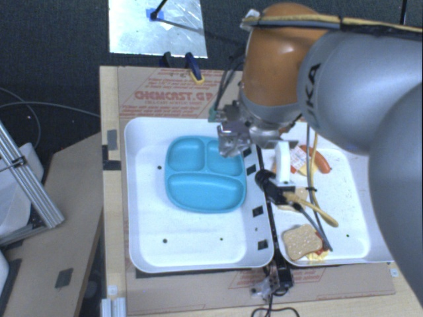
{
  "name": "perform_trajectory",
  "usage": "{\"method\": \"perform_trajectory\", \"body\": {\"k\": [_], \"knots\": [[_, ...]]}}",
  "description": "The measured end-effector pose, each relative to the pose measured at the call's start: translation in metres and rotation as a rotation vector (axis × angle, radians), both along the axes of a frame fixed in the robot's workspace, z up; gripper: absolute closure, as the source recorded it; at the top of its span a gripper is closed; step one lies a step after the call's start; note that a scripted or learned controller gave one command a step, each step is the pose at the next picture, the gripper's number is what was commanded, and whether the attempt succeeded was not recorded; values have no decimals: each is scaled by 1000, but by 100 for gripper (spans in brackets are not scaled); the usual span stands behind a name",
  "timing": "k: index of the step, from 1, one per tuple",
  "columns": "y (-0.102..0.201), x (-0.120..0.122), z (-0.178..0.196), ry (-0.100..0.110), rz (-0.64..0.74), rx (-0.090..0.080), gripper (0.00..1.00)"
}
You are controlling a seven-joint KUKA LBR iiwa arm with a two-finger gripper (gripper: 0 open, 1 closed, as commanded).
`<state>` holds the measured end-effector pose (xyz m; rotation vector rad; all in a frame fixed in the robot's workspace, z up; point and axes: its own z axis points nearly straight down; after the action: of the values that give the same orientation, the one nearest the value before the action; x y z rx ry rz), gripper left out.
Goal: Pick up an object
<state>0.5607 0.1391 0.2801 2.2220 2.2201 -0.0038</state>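
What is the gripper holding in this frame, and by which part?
It cannot be told. The gripper sits at the upper right rim of the blue divided plate in the left bin, with no object visible between its fingers.

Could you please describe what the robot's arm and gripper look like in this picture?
The arm is smooth, rounded grey metal with dark lettering on its shell, and a glossy orange band sits above the wrist. A yellowish cable runs across the top. The gripper is a small grey metal assembly with thin dark cables.

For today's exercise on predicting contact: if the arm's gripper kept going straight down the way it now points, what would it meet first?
Most likely the blue divided plate. The gripper hangs over the plate's upper right compartment in the left bin, so its rim or floor there comes first. Its height above the plate is hard to judge from this slanted view.
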Motion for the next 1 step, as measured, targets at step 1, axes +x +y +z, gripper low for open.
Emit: {"method": "perform_trajectory", "body": {"k": [1], "knots": [[-44,-31,126,-17,-2,5,100]]}}
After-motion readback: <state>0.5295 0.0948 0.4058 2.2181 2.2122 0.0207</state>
